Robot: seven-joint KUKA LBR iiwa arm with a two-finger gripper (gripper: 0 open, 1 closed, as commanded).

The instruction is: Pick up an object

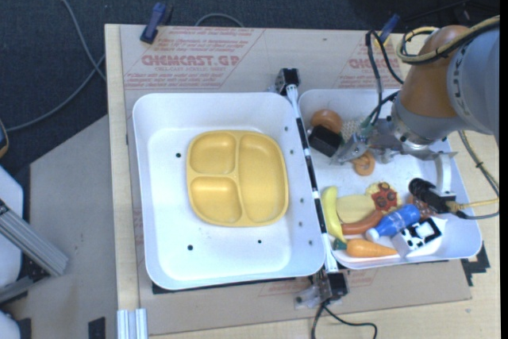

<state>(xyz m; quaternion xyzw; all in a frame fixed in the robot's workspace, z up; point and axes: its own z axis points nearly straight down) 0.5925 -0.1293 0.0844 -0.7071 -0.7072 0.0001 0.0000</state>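
Observation:
My gripper (352, 148) hangs low over the upper left part of the right bin (468, 238). Just to its left lies a black block (324, 140), with a round brown-orange object (325, 121) behind that. A small orange piece (363, 164) sits right below the gripper, close to its tip. Nothing visibly sits in the gripper. Toward the bin's front lie a yellow banana (329, 212), a pale yellow block (355, 207), a red toy (384, 194), a blue bottle (399, 219), an orange carrot (370, 248) and a black-and-white patterned item (419, 233).
The left bin (159, 171) holds a yellow divided plate (236, 177). A rail with a black clamp (288, 78) separates the two bins. The grey arm with its orange band (432, 83) covers the right bin's upper right.

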